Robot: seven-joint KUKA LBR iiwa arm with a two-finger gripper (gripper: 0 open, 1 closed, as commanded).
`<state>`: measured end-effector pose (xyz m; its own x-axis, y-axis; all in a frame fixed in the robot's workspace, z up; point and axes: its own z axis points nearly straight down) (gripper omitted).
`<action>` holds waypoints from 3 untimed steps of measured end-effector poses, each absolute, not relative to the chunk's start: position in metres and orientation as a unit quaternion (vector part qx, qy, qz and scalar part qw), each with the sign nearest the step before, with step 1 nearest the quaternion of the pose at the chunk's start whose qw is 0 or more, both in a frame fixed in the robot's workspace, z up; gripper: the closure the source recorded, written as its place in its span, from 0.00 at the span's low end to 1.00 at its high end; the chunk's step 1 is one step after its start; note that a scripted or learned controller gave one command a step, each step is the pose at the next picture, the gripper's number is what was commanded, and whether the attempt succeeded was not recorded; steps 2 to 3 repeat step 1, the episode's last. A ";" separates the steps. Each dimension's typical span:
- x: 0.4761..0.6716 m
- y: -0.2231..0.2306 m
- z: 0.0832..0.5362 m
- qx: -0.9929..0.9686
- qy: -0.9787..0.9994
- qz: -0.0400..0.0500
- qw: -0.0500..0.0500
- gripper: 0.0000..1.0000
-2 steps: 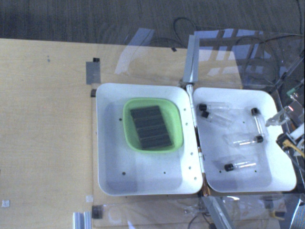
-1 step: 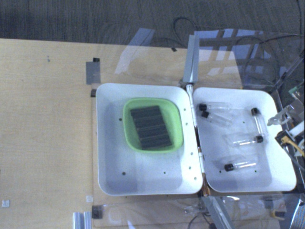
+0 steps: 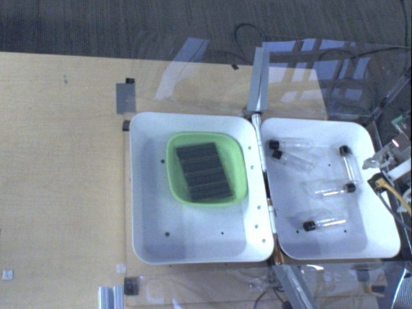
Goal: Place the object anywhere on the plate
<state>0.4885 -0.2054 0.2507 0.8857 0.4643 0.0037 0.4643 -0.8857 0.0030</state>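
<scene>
Two white bins, the left bin (image 3: 148, 237) and the right bin (image 3: 373, 240), sit on a pale tan wooden bench (image 3: 58, 172), with dark grey ribbed carpet (image 3: 129, 11) beyond it. In the left bin lies a lime-green plate (image 3: 239, 172) carrying a dark charcoal slab (image 3: 203, 172) crossed by lighter horizontal lines that split it into bands. In the right bin lie clear, see-through tubes with black caps, one near the lower middle (image 3: 324, 224), one at the right (image 3: 346, 167) and one at the upper left (image 3: 293, 145).
</scene>
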 end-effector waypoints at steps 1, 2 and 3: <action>0.488 -0.206 0.251 0.975 0.222 0.002 0.001 0.00; 0.488 -0.206 0.251 0.975 0.222 0.002 0.001 0.00; 0.488 -0.206 0.251 0.975 0.222 0.002 0.001 0.00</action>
